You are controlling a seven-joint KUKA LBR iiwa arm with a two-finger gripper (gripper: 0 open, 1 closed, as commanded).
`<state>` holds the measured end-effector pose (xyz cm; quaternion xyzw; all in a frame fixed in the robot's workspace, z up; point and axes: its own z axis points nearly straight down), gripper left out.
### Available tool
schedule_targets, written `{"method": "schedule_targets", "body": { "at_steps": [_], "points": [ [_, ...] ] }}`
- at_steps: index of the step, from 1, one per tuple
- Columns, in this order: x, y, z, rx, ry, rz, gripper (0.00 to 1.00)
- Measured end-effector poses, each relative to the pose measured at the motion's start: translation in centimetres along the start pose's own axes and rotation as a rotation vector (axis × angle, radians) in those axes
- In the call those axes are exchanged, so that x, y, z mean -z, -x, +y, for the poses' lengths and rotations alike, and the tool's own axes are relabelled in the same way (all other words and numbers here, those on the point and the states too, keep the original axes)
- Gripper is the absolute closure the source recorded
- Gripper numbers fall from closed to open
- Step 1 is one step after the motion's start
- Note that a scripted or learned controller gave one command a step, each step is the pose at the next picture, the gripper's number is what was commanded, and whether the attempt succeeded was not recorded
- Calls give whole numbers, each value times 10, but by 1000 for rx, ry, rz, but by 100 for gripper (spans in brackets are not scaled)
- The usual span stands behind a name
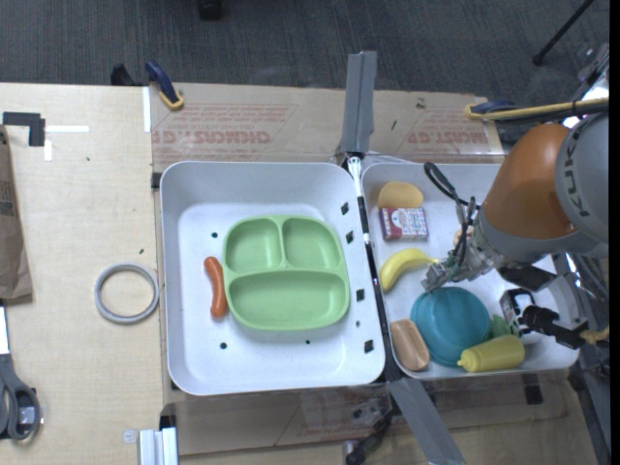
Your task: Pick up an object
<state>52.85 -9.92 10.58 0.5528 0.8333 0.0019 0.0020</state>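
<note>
Pincer [444, 274] low in right bin [455, 176], between banana [405, 264] and blue bowl [450, 324]; I cannot tell its opening or any hold. Banana looks light, smooth, curved. I judge the middle the safest grasp point.

1. Light was even and fairly bright, falling from above.
2. The white bins [184, 289] were close to overexposed, with faint soft shadows along their inner walls.
3. The green divided plate [287, 272] cast only a thin shadow.
4. The dark floor [291, 17] along the top looked grainy.
5. Focus was slightly soft throughout, with small detail smeared.
</note>
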Motion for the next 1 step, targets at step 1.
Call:
{"method": "schedule_targets", "body": {
  "at_steps": [1],
  "points": [
    [85,-51,65,-28,-7,0,100]
  ]
}}
